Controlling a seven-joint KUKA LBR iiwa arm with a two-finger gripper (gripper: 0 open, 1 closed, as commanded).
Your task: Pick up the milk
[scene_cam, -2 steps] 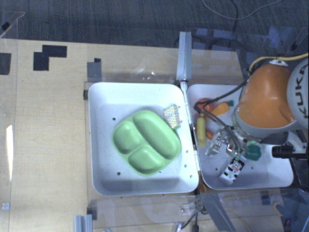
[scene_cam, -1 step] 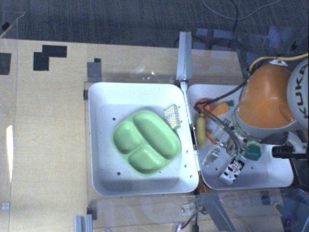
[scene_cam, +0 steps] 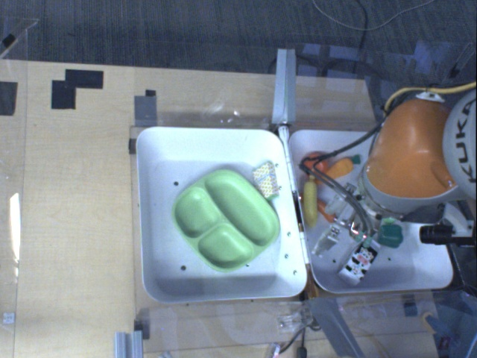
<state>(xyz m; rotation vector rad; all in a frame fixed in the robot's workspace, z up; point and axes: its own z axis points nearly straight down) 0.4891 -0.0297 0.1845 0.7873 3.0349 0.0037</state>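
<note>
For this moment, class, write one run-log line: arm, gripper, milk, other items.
arm: over right bin | gripper: low in right bin, grip unclear | milk: not identifiable | green tray: left bin | yellow item: right bin

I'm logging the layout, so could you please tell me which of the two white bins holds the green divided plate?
The left bin holds the green plate. The right bin, under the arm, holds small items instead, such as a yellow one by its left wall.

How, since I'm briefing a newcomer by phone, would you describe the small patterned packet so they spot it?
Find the left white bin, which holds a large green divided plate. At the plate's upper right edge lies the packet: small, speckled yellow and white, the bin's only patterned thing.
</note>
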